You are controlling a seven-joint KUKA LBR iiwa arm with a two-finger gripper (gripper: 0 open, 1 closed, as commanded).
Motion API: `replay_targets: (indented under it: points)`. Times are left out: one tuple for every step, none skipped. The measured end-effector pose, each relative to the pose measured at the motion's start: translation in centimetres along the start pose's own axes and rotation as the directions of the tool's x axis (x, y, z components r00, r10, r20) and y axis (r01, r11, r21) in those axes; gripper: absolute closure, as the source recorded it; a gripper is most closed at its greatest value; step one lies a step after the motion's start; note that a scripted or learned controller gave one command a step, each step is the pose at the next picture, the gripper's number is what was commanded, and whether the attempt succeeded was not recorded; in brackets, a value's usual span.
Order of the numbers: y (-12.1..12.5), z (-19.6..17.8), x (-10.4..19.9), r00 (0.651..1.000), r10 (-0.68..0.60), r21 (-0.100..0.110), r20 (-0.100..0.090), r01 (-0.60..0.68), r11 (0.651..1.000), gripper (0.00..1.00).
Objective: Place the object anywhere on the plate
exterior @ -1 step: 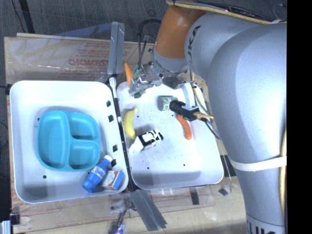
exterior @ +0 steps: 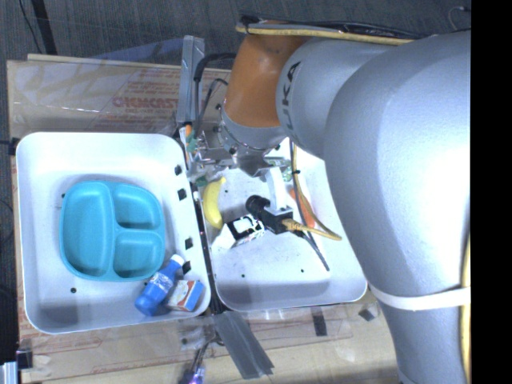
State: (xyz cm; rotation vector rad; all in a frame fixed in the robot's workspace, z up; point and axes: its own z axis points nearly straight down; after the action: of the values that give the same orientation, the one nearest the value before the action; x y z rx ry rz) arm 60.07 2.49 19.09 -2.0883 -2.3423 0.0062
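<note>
A light blue plate (exterior: 112, 229) with three compartments lies in the left bin (exterior: 36, 174). A yellow banana (exterior: 212, 206) lies in the right bin (exterior: 280, 294), close to its left wall. My gripper (exterior: 210, 165) hangs at the far left corner of the right bin, just above the banana's far end. The large grey arm with its orange band hides the right side of that bin.
A blue bottle (exterior: 160, 286) and a small red and white box (exterior: 189, 295) lie at the left bin's near right corner, beside the plate. A thin orange and yellow thing (exterior: 308, 214) lies in the right bin next to the arm.
</note>
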Motion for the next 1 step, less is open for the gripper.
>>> replay_targets:
  points:
    - [-1.2,-0.03,4.11,1.0,-0.008,0.002,0.0,0.008,1.0,1.0]
